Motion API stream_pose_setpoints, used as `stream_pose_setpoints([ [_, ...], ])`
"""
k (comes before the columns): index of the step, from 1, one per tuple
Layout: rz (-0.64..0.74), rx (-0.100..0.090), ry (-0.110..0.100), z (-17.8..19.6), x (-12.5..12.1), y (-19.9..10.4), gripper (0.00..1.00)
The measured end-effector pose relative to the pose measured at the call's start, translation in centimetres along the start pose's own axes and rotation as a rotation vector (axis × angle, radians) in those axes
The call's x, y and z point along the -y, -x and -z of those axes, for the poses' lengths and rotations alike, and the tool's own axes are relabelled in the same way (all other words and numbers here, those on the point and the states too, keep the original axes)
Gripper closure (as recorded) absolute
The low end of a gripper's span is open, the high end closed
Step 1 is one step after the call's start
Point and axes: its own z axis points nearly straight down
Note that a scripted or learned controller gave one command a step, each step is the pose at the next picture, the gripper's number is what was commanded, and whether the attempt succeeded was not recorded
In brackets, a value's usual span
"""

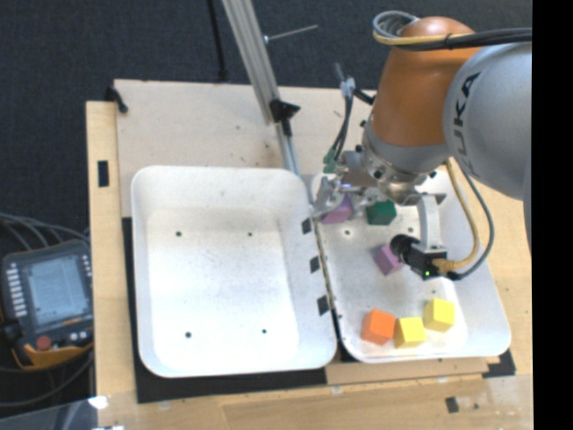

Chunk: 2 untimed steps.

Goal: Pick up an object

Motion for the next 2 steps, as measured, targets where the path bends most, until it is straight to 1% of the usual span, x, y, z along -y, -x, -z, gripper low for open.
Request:
stream_pose_setpoints([
  [1,0.0,0.0,-0.002,-1.6,3.4,-4.8,1.0],
  [2,0.0,0.0,-0.001,-2.5,6.1,-8.5,1.0],
])
